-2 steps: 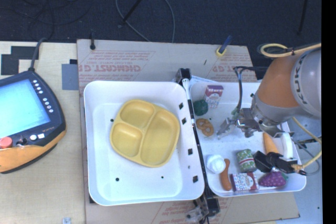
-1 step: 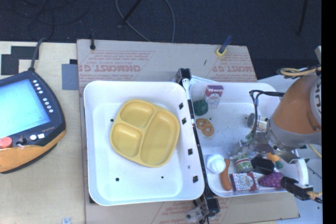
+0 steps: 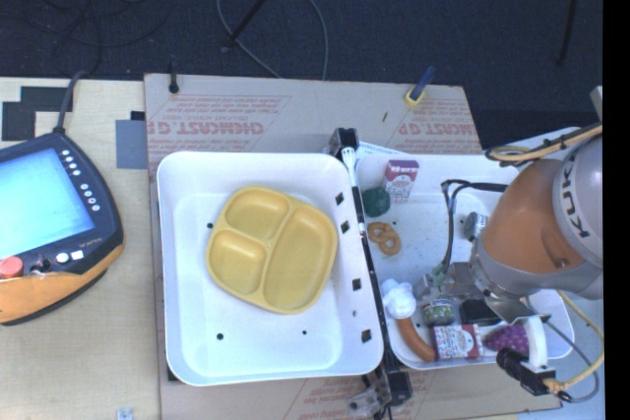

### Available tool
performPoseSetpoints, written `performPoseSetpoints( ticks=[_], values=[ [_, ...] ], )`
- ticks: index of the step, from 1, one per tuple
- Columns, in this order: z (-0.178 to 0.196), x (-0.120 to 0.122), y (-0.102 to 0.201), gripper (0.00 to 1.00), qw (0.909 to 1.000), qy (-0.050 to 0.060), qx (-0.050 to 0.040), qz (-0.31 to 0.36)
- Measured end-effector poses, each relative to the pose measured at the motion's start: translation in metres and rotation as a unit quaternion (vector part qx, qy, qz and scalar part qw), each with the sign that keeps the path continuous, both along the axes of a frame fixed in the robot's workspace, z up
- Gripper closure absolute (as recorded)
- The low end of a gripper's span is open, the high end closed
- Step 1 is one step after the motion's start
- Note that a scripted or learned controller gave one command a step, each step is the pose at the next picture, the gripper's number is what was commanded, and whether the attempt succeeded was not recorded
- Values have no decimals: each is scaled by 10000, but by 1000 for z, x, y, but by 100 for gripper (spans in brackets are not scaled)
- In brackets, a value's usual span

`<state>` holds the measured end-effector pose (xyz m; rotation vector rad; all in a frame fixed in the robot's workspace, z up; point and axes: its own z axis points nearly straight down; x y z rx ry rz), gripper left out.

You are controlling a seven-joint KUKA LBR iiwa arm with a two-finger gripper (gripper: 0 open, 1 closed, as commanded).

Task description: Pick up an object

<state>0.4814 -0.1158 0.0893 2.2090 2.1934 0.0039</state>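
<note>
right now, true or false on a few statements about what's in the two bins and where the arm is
1. A yellow divided plate lies in the left bin. True.
2. The pretzel sits on the yellow plate. False: it is in the right bin.
3. The arm is over the left bin. False: it is over the right bin.
4. A small carton stands near the right bin's far edge. True.

glossy white plastic bins [image 3: 187, 211], a smooth yellow plastic tray [image 3: 273, 249], on matt cardboard [image 3: 295, 113].
</note>
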Motion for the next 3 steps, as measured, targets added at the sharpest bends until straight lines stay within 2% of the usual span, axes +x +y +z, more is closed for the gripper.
performPoseSetpoints(
  ticks=[1,2,3],
  values=[
    [6,-1,4,100,10000,65,74,-3],
    [95,65,44,100,9998,142,97,36],
    [144,73,117,100,9998,148,90,41]
  ],
)
